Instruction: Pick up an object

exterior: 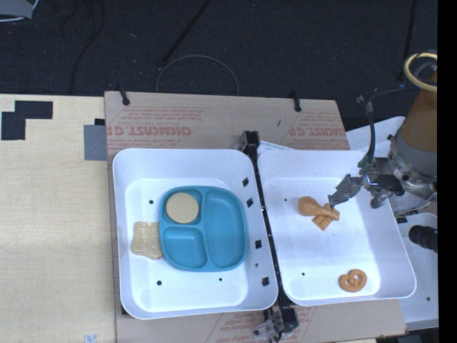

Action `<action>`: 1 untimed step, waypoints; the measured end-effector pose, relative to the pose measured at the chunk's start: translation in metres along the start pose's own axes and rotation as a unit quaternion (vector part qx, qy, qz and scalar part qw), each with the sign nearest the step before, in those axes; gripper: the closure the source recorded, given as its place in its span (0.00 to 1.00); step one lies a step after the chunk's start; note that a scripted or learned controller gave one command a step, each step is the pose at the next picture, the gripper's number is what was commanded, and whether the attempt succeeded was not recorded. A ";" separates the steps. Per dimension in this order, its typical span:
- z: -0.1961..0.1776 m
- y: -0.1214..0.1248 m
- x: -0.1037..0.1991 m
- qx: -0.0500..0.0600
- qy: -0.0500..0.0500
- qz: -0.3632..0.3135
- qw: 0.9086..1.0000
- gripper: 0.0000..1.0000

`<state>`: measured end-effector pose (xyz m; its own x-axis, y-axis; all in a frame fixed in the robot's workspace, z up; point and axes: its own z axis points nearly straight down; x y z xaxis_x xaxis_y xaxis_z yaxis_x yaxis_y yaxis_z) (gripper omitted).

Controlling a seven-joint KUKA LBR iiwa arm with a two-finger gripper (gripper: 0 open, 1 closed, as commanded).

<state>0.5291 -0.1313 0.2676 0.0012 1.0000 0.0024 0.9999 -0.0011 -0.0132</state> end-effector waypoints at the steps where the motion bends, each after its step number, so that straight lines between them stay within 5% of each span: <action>1: -0.005 0.002 0.000 -0.005 -0.001 -0.001 1.000 0.00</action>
<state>0.5308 -0.1315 0.2725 -0.0003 1.0000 0.0010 1.0000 0.0003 -0.0035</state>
